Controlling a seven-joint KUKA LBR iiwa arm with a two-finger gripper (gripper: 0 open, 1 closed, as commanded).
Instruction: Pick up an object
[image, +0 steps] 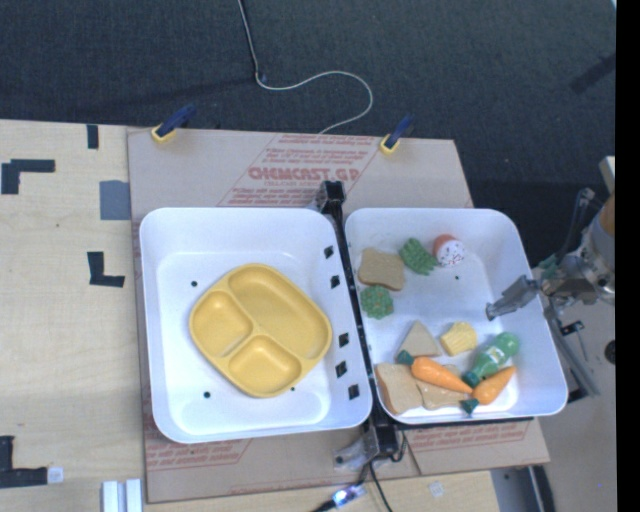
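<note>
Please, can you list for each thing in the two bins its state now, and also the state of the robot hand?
yellow tray: flat in the left bin, compartments bare.
bread slice: flat in the right bin.
carrot: lying on its side.
green bottle: lying on its side.
red-and-white ball: resting near the far wall.
hand: over the right bin's right edge, holding nothing visible.

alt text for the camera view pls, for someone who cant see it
The gripper hovers at the right bin's right edge, above toy food including carrots, a green bottle, bread and cheese. The left bin holds a yellow divided plate.
</note>
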